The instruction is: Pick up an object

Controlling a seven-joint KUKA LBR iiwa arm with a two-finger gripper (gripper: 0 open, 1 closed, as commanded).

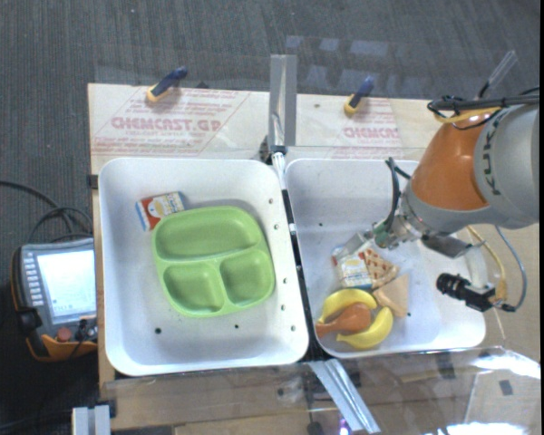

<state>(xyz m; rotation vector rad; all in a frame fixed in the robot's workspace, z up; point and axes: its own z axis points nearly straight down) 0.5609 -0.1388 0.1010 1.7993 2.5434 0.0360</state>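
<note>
I operate one arm (pixel 476 166) that reaches in over the right bin (pixel 453 333). All places below are given relative to that bin.

Largest items first. The left bin (pixel 127 333) sits touching the right bin's left wall. It holds a green tray (pixel 213 259) with three compartments, and a small carton (pixel 160 209) at the tray's far-left corner, partly under its rim. Inside the right bin, the front-left area holds a banana (pixel 363 320), with a brown drumstick toy (pixel 343 316) lying across it. Just behind the banana lies a cracker packet (pixel 364 265), with a tan wedge (pixel 396 294) beside it on the right.

The gripper (pixel 390 234) is low in the middle of the right bin, at the packet's back-right corner. I cannot tell how it is set; the wrist hides it.

Task status: I judge the pick not yet done. No object is lifted clear; every item rests on a bin floor. The packet is the likely target. What is left is the grasp and the lift.

Clearance: the back half of the right bin is bare and gives room to withdraw. The bin's left wall stands near the packet and the banana, so I avoid lateral travel that way.
</note>
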